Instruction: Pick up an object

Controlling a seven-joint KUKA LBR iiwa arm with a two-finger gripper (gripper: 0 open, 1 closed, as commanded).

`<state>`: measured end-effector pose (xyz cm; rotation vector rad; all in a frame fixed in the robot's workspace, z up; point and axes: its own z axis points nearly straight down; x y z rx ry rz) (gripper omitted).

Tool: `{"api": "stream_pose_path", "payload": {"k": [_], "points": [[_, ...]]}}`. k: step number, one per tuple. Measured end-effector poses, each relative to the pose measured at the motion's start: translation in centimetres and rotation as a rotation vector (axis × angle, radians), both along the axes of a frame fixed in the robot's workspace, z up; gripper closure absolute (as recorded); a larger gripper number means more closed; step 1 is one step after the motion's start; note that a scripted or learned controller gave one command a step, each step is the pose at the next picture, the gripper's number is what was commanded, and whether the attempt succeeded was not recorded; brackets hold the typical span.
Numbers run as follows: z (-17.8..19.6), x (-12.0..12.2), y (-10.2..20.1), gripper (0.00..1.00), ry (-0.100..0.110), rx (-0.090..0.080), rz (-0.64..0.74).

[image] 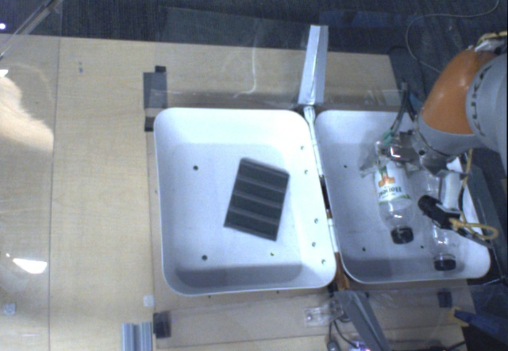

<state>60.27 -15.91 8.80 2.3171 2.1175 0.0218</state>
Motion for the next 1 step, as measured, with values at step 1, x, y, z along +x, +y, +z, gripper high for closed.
{"api": "stream_pose_path", "payload": {"k": [1], "points": [[1.18,0.2,0.18,1.0,-0.003,0.002,0.002]]}}
